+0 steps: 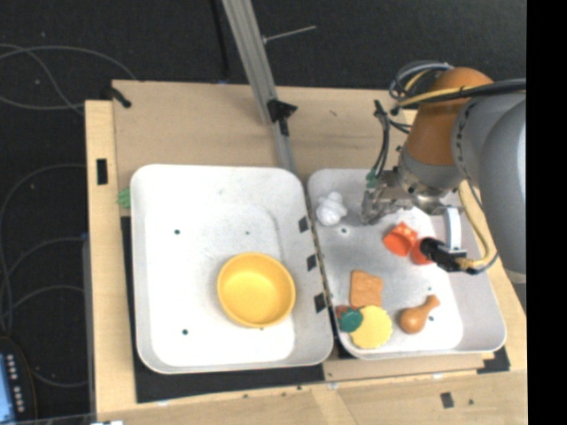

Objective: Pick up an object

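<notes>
Camera view: gripper (379, 204) low in the right bin (478, 330), upper centre-right of frame; its grip state can't be told. Nearest, the white toy (330, 208) lies just left. Centre over it before closing.

The bowl (256, 289) looks like smooth yellow plastic with a soft sheen. Both bins (204, 202) are matt white, faintly speckled. The bench (195, 122) is pale, matt wood. The arm (496, 149) has a smooth grey shell and a glossy orange band (438, 118). The pole (252, 51) looks like brushed metal.
</notes>
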Action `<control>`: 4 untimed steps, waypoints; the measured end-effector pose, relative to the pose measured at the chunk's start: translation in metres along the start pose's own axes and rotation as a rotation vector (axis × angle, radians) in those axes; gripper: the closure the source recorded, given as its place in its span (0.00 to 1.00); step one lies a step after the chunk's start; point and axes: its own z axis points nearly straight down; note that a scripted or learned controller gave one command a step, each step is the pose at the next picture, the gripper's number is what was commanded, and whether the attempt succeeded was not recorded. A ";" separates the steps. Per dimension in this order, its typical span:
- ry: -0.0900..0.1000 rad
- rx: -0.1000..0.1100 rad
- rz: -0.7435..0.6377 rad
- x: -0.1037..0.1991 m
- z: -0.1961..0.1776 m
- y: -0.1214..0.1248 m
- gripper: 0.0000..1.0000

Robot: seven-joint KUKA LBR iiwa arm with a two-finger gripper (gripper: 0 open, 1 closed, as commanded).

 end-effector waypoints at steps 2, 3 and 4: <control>0.004 -0.004 -0.007 -0.002 -0.091 0.009 1.00; 0.004 -0.005 -0.009 -0.002 -0.137 0.017 1.00; 0.003 0.003 -0.009 0.050 -0.128 -0.006 1.00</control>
